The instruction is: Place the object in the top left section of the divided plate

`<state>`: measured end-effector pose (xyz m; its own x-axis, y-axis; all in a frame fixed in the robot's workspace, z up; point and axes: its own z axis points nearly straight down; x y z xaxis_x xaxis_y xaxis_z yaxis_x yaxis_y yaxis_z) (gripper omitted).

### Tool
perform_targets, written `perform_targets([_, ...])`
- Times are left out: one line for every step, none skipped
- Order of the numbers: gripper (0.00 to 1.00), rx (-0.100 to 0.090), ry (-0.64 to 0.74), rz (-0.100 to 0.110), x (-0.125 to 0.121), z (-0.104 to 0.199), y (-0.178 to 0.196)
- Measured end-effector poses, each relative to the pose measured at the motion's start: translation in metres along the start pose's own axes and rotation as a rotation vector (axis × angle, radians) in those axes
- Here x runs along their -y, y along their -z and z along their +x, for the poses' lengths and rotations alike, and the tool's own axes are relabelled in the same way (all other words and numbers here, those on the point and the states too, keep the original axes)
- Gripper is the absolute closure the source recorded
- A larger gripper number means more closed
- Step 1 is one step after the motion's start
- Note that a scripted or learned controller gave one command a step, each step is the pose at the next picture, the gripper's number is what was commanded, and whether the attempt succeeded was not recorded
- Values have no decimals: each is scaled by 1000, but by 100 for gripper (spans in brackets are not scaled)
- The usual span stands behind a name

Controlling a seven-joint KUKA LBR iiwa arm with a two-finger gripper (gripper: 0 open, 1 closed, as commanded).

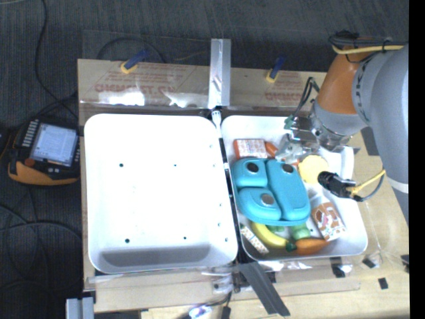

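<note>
A blue divided plate (272, 191) lies in the right bin (355, 244), its top left section (249, 171) holding nothing that I can see. My gripper (290, 146) hangs over the bin's far part, just above the plate's upper edge. It is between an orange-and-white box (250, 147) on its left and a round yellow object (312, 169) on its right. I see nothing clearly held in it. A banana (265, 235), a carrot (309, 246) and a small printed packet (329, 219) lie around the plate's near side.
The left bin (156, 191) sits beside the right one, past a shared middle wall. A metal post (220, 72) stands behind the bins. The grey arm with its orange band (339, 88) reaches in from the upper right. A handheld pendant (50, 150) lies on the floor at left.
</note>
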<state>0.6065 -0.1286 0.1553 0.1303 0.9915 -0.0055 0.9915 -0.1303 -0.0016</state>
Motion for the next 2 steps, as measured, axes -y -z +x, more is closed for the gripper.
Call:
perform_targets([100,0,-156,1,-69,-58,18])
perform_targets([100,3,148,-27,-60,-62,-22])
